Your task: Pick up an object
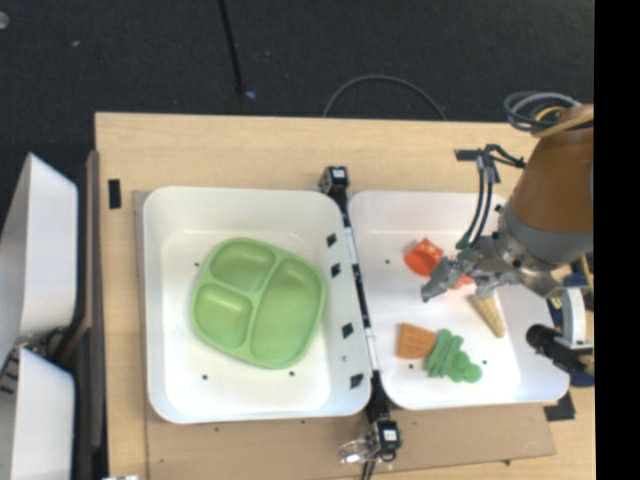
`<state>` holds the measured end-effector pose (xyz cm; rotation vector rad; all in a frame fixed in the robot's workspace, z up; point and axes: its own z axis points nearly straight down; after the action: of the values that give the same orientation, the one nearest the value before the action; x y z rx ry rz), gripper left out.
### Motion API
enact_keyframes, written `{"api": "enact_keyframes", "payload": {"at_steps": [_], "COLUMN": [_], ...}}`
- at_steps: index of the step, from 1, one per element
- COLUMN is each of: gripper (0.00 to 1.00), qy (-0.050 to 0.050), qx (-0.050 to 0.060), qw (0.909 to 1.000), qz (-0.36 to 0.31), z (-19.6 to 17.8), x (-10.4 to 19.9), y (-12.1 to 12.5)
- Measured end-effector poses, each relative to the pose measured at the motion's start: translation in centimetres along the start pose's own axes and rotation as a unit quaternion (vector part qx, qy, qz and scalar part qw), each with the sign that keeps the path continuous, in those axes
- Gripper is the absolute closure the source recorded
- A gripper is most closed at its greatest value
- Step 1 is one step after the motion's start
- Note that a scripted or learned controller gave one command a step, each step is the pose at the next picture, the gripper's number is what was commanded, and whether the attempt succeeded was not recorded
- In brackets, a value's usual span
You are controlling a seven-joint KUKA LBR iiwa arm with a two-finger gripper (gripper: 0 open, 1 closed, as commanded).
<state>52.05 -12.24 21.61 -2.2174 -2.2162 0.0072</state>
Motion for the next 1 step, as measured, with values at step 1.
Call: {"api": "enact_keyframes", "payload": {"at_steps": [1], "gripper": [0.00], "qy": [-0.001], "qx": [-0.005], "qw": [1.0000], "qz": [-0.001], "z": [-0.43], "x": [0.00], "y": [0.24]}}
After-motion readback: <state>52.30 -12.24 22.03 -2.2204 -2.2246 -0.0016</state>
